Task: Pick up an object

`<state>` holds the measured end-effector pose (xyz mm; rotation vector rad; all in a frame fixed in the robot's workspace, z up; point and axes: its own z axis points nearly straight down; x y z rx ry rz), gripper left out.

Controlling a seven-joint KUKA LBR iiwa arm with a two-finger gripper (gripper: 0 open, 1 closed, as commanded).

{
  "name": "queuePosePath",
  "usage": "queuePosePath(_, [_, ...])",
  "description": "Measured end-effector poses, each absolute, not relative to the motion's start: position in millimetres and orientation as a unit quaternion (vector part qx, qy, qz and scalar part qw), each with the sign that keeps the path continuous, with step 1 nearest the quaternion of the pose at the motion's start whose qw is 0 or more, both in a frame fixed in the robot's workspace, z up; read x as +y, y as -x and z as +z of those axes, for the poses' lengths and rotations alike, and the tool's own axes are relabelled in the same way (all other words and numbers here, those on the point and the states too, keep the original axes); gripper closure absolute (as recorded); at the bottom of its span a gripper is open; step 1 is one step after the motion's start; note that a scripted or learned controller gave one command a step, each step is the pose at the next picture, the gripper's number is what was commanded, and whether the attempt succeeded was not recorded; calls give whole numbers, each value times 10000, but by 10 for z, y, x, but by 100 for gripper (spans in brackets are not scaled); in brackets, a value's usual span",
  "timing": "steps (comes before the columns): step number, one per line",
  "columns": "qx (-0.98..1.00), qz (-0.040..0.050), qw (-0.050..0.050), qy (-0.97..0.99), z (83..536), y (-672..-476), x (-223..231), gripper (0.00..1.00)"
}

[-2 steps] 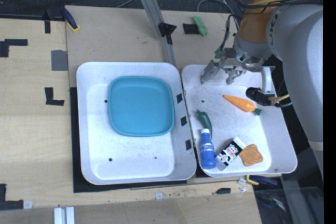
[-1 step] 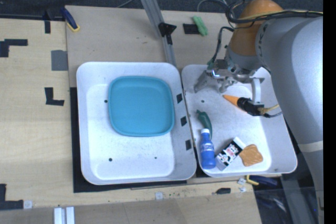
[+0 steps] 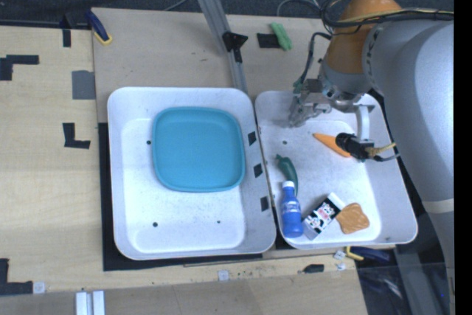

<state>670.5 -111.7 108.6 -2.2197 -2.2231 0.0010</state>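
Over the right bin's (image 3: 383, 158) 11 o'clock corner, my gripper (image 3: 301, 113) hangs low above bare white floor. Whether my jaws stand apart or together I cannot tell; the fingertips blur against the bin.

Camera view, right bin contents, read from the bin's centre:
- Orange carrot-shaped piece (image 3: 330, 143) with a black end, at 1 o'clock, just beside my wrist hardware.
- Green-handled tool (image 3: 286, 168) at 9 o'clock, close to the bin wall.
- Blue bottle (image 3: 290, 210) at 7 o'clock, lying along the same wall, touching or nearly touching the tool's lower end.
- Black-and-white carton (image 3: 322, 215) at 6 o'clock, with a tan, lumpy object (image 3: 353, 218) just beside it at 5 o'clock.

Left bin (image 3: 133, 181) holds a teal square plate (image 3: 198, 149).

Nothing sits between my fingers; pick not yet made. Nearest candidate, by my judgement, is the carrot piece.

Risks:
- Closing where I am likely grips nothing, since the floor beneath looks bare.
- Corner walls are near; a descent here could strike the rim.
- The carrot piece is slim and tapered, so it may squirt out of a pinch.
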Motion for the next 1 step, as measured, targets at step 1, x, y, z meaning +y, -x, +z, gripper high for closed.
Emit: queuePosePath(1, [-7072, -9, -11, 7070, 1516, -6744, -1144, 100])
